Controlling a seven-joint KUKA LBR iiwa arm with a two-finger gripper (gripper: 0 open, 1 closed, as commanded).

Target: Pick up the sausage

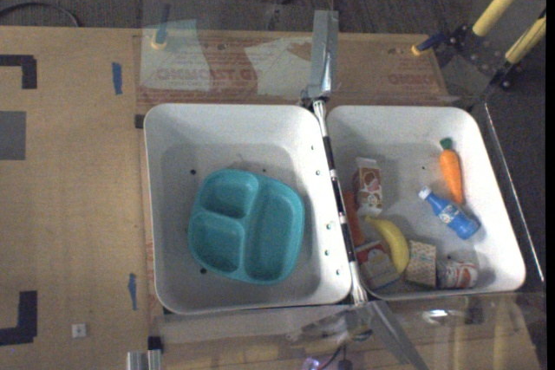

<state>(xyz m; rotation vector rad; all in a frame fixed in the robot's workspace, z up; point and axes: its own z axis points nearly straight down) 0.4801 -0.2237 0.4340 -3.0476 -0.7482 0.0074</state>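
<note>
2 shallow white bins sit side by side on the tan worktop (69, 212). Left bin (173, 143) holds a teal three-compartment plastic tray (247, 225), approx centred. Right bin (486, 152) holds the rest: small picture carton (369, 185) near its left wall, red sausage-like stick (349, 221) along that wall, yellow toy banana (393, 242) below the carton w/ a flat box (375, 262) beside it, patterned paper cup (422, 264) & a lying can (458, 275) to the right. Orange toy carrot (451, 173) sits toward the right, blue plastic bottle (451, 215) just below it.

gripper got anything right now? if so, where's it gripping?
Cannot be told from this camera view. The sausage lies along the left wall of the right bin, beside the banana, with nothing closed on it.
</note>
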